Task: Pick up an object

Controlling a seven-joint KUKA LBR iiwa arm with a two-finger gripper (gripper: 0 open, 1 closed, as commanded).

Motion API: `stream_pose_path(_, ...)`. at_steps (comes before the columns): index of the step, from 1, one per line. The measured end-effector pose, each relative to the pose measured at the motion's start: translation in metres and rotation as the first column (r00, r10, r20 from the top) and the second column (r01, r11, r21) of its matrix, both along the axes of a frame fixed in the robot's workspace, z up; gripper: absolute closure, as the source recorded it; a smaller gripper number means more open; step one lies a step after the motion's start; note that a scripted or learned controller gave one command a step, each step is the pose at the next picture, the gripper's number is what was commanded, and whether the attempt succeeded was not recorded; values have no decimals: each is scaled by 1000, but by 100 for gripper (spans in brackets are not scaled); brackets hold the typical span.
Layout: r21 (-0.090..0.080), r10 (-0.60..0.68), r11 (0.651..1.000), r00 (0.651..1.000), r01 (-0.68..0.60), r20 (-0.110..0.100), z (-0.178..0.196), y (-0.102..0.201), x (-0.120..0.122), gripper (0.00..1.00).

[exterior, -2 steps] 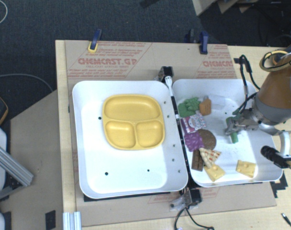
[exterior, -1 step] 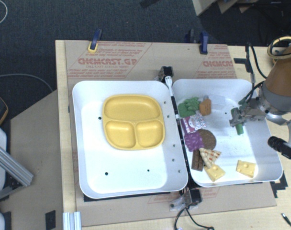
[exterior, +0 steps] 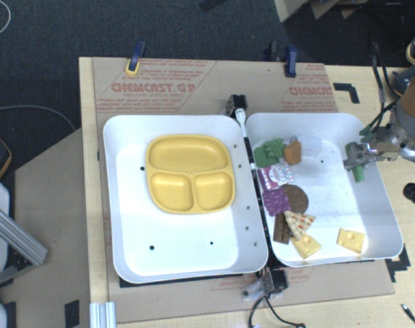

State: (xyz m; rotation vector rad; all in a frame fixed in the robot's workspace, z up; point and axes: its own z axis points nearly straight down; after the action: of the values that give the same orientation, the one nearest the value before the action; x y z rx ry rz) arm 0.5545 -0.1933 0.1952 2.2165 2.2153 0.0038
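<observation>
Counter [exterior: 194, 80] carries two white bins on dark floor [exterior: 91, 19]; gripper [exterior: 358, 161] fingers closed on a green object [exterior: 358, 172].

Two white bins [exterior: 119, 183] are counted on the worktop [exterior: 91, 115]. One yellow divided plate [exterior: 190, 171] is counted. Two cheese wedges [exterior: 350, 240], one green item [exterior: 267, 152], one brown disc [exterior: 296, 198] and one purple piece [exterior: 275, 201] are counted. Two clamps [exterior: 134, 60] are seen at the worktop's far edge.
</observation>
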Motion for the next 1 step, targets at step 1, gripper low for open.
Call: stream_pose_path(1,1,2,1000,1000,-2,-2,32,0,1,100)
